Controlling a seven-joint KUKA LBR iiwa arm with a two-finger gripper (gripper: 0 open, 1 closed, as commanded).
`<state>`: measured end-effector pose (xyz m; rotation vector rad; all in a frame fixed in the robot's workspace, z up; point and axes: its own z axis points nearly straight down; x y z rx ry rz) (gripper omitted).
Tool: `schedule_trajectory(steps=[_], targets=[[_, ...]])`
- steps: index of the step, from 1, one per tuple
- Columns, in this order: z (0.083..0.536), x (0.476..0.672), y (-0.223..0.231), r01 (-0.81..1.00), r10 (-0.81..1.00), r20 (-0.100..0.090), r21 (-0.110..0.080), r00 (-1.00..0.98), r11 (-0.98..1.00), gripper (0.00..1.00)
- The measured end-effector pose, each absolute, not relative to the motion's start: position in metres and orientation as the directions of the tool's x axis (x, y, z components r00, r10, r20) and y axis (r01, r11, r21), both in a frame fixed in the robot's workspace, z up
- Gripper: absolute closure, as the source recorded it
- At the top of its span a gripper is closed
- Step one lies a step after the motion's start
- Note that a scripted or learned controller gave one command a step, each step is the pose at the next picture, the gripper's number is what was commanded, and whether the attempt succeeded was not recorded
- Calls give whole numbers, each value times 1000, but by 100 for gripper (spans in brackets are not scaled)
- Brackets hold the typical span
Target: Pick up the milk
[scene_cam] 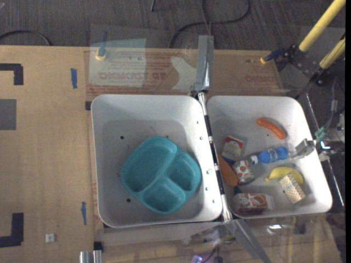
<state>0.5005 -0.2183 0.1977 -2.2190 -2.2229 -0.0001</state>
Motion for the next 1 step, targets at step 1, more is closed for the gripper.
schedule_trajectory(steps=[1], targets=[[93,524,-154,978,978,-1,3,-209,209,0]])
